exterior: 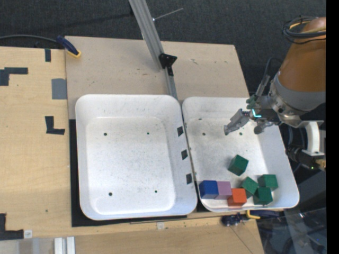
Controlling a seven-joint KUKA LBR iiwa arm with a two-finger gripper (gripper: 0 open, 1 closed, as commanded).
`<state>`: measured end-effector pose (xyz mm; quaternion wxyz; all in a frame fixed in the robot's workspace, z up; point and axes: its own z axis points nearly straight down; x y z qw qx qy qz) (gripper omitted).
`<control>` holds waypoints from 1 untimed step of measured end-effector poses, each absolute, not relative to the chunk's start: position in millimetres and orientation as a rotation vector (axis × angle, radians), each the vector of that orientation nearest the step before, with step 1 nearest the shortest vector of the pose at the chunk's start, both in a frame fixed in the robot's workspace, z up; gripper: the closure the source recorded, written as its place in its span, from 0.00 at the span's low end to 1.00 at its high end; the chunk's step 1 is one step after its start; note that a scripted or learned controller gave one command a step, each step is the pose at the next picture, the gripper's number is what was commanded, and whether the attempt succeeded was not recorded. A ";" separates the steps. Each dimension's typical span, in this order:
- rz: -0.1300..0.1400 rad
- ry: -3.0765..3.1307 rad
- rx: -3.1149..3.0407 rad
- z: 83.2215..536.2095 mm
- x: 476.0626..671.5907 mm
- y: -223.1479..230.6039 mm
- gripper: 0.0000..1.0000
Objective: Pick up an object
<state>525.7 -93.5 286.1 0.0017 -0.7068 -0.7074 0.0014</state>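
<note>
Blocks all sit in the right bin (212, 115), bunched in the lower right of the frame. A lone green cube (238, 164) lies tilted, slightly apart and above the rest. Along the bin's lower rim, left to right: blue cube (208, 188), pale purple cube (224, 189), orange cube (238, 196), then three more green blocks (260, 188) packed touching one another. The left bin (127, 110) is not involved.

Risks, as judged from here:
- The row at the rim is tightly packed; a descent there likely lands a finger on a neighbour or jams against the bin wall, so the grasp closes on nothing.
- The lone green cube is the cleaner target, but its tilt may let it twist out or skid when squeezed.

Gripper (236, 121) hangs above bare bin floor, in the upper part of the right bin, well apart from every block. It touches and holds nothing. I cannot tell its opening: the grey tip reads as one slanted shape.
</note>
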 end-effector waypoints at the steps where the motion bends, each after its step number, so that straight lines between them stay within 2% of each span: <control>1: 0.000 -2.223 -2.219 288.0 526.4 -93.6 0.00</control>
